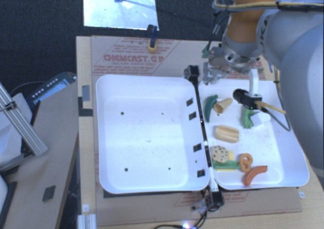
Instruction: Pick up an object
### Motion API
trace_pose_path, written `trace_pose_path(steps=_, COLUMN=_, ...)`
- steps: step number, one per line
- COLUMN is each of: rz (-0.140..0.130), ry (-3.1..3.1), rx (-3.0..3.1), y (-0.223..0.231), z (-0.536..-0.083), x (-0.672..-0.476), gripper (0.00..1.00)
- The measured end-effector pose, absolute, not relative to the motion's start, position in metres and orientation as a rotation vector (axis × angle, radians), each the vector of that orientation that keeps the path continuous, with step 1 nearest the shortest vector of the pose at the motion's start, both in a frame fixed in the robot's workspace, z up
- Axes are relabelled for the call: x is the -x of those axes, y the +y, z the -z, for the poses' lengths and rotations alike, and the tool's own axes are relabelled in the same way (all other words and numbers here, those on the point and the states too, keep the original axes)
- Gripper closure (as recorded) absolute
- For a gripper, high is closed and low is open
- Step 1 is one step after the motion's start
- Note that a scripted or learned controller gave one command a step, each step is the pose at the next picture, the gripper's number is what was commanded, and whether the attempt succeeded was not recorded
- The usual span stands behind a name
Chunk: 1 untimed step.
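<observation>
A: Hovering at the far end of the right bin [296,169] — that's the hand [215,75], w/ nothing between its parts that I can see. Open or closed? Can't tell, too blurred.

B: Nearest pick?

A: Green pepper-like piece [209,106] and a tan cone [223,105], just below the hand and touching each other. Best drop straight down on one, approx centred, so the other isn't nudged.

B: Rest of the bin?

A: Bun-shaped loaf [227,134], rounded and smooth — prob slippery. Nearer the front: a cookie [219,153], speckled and flat; a pretzel [245,160]; an orange sausage [253,174], curved. All look like glossy toy plastic. Left bin [109,172] is white and shallow on the worktop [87,121].
</observation>
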State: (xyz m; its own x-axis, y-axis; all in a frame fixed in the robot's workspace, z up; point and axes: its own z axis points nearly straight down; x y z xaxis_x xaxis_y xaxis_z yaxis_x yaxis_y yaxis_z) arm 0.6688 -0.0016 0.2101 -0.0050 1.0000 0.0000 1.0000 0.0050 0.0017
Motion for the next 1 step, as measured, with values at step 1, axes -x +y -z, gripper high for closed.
trace_pose_path(steps=1, rz=-0.003, ry=2.226, rx=-2.214, y=-0.0028, z=-0.2195, x=-0.669, gripper=1.0)
